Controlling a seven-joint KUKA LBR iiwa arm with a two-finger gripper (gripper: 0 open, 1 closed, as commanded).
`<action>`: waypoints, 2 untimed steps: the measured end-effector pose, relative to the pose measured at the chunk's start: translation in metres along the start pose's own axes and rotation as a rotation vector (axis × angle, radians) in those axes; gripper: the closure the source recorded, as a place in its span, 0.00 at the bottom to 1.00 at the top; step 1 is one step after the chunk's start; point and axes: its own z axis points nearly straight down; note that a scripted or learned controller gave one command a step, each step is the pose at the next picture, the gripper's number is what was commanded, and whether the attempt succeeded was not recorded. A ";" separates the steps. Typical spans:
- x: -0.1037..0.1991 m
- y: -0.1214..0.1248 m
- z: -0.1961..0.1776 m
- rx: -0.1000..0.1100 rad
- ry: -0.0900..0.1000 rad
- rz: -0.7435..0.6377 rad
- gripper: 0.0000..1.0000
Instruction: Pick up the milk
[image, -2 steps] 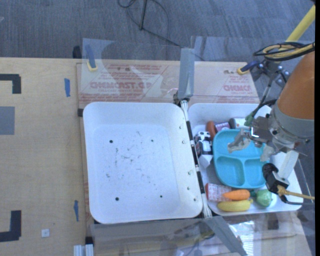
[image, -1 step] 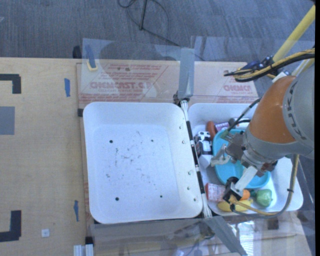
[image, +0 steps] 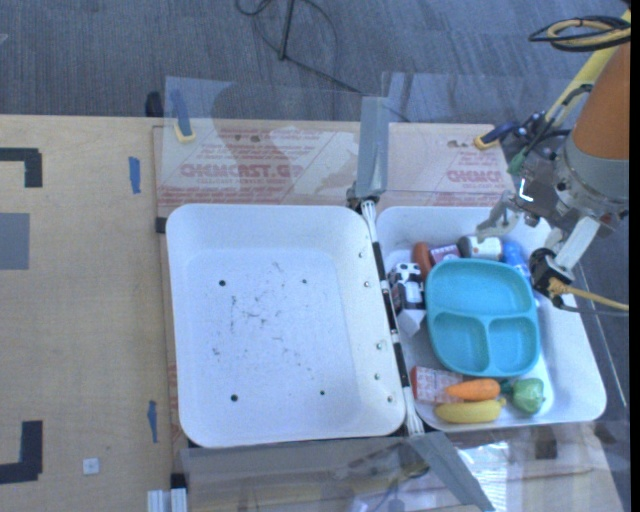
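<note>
Milk (image: 404, 284): small carton with black-and-white cow patches, lying in the right bin (image: 585, 385) hard against its left wall, at about 9 o'clock from the blue divided tray (image: 484, 316). Its right side sits just beside, possibly under, the tray's left rim. A reddish-brown item (image: 423, 257) lies just beyond it at 1 o'clock.

Other contents: carrot (image: 470, 389), banana (image: 468, 410) and a green item (image: 529, 395) near the bin's 6 o'clock edge. Left bin (image: 270, 320) speckled with dirt.

Arm enters from 3 o'clock, orange band (image: 605, 110) high at the frame's right. Gripper (image: 525, 232) hangs over the right bin's 1 o'clock corner, well apart from the milk. Fingers: cannot tell whether spread or closed; nothing visibly held.
</note>
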 end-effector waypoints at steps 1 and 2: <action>-0.038 -0.061 0.128 0.003 0.000 0.067 0.00; -0.031 -0.004 -0.018 0.001 0.000 0.131 0.00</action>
